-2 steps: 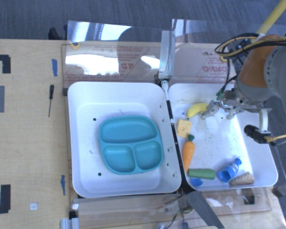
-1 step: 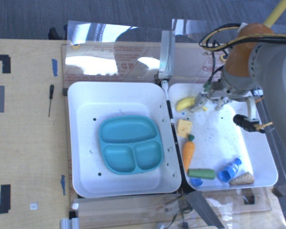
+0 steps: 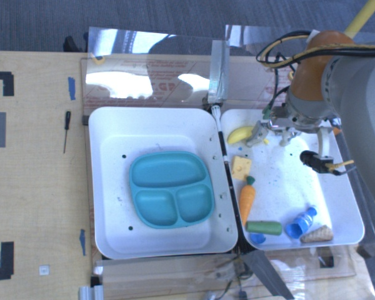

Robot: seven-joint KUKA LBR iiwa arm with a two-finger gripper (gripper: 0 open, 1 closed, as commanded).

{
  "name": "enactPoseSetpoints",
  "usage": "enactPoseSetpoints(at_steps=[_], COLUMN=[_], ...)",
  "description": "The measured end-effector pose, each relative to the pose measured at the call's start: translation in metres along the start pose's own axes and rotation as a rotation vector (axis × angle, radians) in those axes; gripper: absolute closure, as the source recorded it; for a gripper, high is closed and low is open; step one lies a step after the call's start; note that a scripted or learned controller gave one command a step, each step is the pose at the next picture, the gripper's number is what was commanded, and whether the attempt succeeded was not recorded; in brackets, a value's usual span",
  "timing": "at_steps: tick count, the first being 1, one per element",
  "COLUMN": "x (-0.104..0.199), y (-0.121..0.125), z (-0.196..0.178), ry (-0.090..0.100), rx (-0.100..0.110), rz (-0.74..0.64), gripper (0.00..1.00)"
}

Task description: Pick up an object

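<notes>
Over the right bin [image 3: 347, 195], spread fingers [image 3: 260, 134] hold nothing beside the banana [image 3: 239, 134].

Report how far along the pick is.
Done: the gripper is over the right bin, beside the banana. In hand: nothing visibly gripped. Left: the whole grasp and lift. The cheese wedge, carrot, green cylinder and blue bottle all lie on the bin floor, and the teal tray sits in the left bin.

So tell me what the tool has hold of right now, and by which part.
Nothing is held. The tool hangs over the back of the right bin, its two fingers apart, with bare bin floor between them. The banana lies just beside it, not gripped.
</notes>
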State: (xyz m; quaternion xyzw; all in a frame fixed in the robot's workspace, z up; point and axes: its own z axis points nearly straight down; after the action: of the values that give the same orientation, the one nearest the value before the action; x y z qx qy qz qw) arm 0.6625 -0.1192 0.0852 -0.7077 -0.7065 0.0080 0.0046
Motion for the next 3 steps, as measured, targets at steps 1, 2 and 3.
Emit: enactPoseSetpoints(at_steps=[1,2,3], x=[0.001,0.002,-0.011], y=[0.001,0.001,0.003], z=[-0.012,-0.012,0.0], ry=[0.0,0.0,0.006], rx=[-0.002,-0.001,-0.01], rz=[-0.001,-0.002,-0.115], gripper=[1.0,0.0,0.0])
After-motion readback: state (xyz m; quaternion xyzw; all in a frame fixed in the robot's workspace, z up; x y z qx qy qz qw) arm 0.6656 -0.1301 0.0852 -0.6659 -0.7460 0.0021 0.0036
